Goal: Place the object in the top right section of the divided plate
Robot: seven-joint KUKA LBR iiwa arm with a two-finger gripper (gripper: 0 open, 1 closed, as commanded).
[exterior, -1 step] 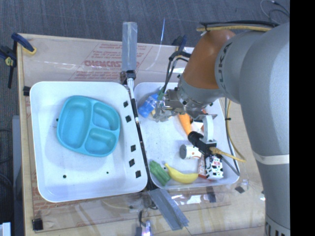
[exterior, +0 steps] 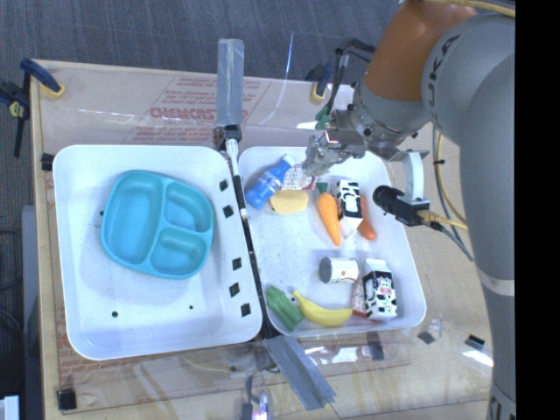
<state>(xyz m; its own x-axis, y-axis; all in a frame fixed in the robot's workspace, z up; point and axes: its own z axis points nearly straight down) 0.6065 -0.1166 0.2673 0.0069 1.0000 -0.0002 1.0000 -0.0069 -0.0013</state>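
Gripper (exterior: 317,160) hangs over the right bin (exterior: 404,269), just beside the blue bottle (exterior: 268,183); its grip, I cannot tell. Divided plate (exterior: 157,224) waits left, 1 bin over.

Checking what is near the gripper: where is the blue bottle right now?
The blue bottle lies in the right bin, at its upper left corner beside the divider, just left of the gripper and above the yellow piece.
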